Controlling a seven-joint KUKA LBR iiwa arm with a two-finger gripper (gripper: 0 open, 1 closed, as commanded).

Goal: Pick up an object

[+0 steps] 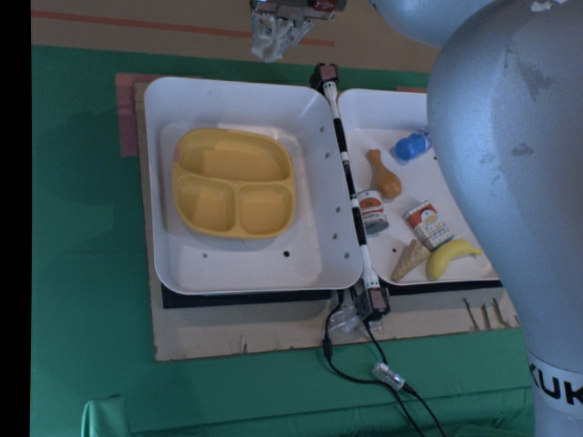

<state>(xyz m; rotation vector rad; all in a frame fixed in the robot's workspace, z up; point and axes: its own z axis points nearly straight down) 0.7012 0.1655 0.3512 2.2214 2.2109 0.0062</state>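
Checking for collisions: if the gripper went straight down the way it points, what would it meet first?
Probably the far rim of the left bin or the bench beside it; the gripper hangs above that edge, though depth is unclear.

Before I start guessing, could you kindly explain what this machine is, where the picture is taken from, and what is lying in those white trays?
The big grey shape on the right is a robot arm; its gripper hangs at the top, above the far edge of the bench, with nothing visible between its fingers. One fixed camera looks down at a slant on two shallow white bins. The left bin holds a yellow divided plate. The right bin holds toy food: a blue item, a chicken drumstick, a small can, a little carton, an ice-cream cone and a banana. A black-and-white bar runs between the bins, with cables at its near end.
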